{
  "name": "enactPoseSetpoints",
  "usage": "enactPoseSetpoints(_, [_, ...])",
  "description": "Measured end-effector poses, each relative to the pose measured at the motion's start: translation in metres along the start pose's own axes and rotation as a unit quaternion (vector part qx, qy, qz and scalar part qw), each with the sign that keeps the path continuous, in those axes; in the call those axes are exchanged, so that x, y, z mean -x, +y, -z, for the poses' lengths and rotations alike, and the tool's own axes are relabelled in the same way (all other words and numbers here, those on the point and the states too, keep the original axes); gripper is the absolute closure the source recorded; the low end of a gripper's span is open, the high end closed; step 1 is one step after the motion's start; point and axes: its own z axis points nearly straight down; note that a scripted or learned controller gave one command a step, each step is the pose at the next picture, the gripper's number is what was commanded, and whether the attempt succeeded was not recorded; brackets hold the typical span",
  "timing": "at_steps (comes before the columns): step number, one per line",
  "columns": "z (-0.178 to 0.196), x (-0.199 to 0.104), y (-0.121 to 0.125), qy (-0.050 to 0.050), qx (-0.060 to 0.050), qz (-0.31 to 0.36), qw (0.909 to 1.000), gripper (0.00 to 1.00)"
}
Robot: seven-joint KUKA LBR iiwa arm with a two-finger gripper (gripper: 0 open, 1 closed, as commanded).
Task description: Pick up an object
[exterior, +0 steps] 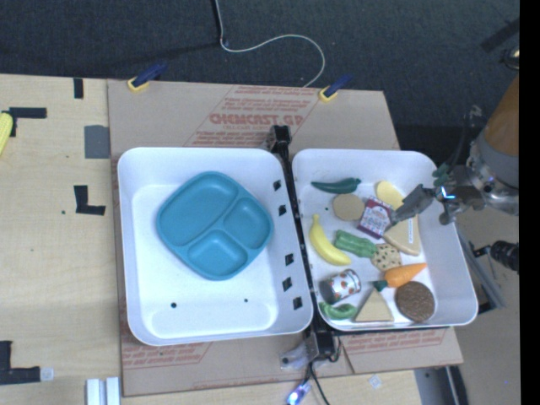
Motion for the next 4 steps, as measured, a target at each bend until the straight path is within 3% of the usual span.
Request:
enactPoseSetpoints(1, [0.010, -0.001, 0.000, 0.000, -0.001, 0.001, 1.0000, 1.00])
enactPoseSetpoints(2, [0.093, -0.051, 0.004, 0.000, 0.004, 0.003, 1.0000, 1.00])
enactPoseSetpoints(3, [0.123, -0.165, -0.008, 0.001, 0.001, 0.006, 1.0000, 1.00])
enactPoseSetpoints(4, [0.123, -0.189, -0.031, 0.000, 0.000, 0.001, 1.0000, 1.00])
